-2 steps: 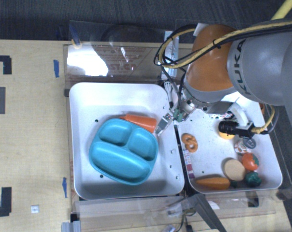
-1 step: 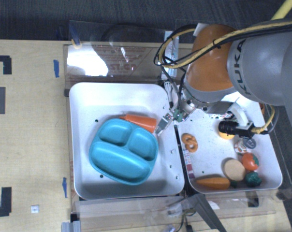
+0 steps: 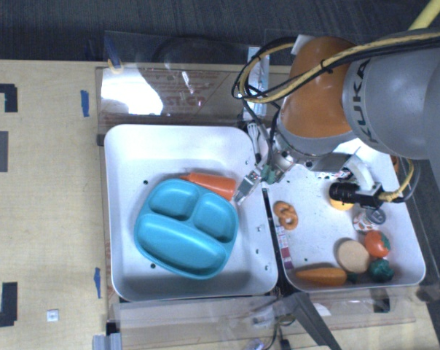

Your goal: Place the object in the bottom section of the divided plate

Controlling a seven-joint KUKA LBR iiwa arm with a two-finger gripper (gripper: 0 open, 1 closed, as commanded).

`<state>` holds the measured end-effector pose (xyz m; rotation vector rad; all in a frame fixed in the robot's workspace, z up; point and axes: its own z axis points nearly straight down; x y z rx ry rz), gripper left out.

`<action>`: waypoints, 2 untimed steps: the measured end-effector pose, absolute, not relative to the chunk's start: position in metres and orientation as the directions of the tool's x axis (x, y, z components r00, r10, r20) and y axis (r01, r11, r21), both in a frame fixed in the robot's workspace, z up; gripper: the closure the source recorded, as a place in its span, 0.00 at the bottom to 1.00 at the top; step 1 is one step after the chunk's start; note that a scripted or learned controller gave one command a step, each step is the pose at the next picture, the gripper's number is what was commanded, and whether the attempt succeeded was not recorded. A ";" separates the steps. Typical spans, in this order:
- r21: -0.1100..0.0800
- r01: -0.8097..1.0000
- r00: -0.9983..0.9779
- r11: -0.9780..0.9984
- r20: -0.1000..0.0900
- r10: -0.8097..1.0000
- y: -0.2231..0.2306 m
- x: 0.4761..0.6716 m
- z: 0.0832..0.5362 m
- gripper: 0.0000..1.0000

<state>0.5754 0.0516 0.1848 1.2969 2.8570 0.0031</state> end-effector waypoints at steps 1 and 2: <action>0.003 0.753 -0.658 0.658 -0.003 0.753 0.052 0.575 0.185 0.00; 0.000 0.658 -0.753 0.753 0.001 0.658 0.076 0.563 0.185 0.00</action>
